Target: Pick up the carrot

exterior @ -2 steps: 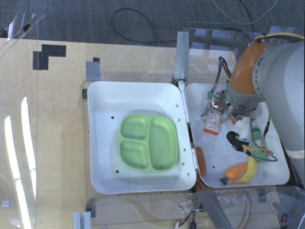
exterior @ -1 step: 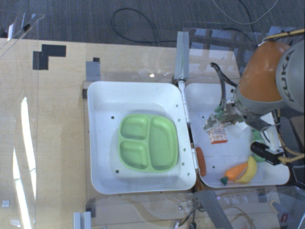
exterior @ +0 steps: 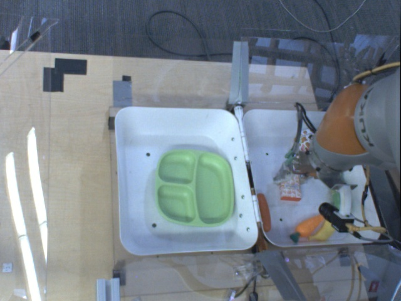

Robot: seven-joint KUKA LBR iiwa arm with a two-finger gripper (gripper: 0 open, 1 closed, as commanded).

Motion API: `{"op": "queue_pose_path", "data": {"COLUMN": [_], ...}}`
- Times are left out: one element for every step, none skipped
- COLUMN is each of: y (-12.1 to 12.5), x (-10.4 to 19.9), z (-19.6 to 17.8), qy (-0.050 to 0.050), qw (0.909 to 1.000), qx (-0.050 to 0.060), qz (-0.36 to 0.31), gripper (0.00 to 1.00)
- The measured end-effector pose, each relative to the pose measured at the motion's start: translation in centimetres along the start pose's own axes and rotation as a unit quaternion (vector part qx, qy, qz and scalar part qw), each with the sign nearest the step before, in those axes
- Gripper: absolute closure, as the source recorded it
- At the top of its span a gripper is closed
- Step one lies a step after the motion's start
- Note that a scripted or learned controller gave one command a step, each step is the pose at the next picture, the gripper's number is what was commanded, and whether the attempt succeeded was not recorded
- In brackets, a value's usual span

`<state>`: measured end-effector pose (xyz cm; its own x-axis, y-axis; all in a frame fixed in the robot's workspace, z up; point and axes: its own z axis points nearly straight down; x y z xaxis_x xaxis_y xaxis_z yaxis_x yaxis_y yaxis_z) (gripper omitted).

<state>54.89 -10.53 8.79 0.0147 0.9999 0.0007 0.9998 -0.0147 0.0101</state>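
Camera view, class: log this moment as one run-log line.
arm: over right bin | carrot: lying at right bin's near edge, ungrasped | green plate: in left bin

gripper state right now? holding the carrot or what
Gripper: cannot be told; the arm's wrist hides it. The carrot lies in the right bin, apart from it.

Worktop: pale wood-grain surface with streaks of reflected light at the left side. Black tape marks near its upper left. Grey metal bracket at the far edge. Floor: dark grey carpet beyond the worktop, with black cable and thin pale cable looped across it.
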Motion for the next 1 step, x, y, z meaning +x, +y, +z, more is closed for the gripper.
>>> {"op": "queue_pose_path", "data": {"y": [0.9], "x": [0.42], "z": [0.01], "qy": [-0.001], "qw": [0.999], "qx": [0.0], "qz": [-0.044], "gripper": [1.0]}}
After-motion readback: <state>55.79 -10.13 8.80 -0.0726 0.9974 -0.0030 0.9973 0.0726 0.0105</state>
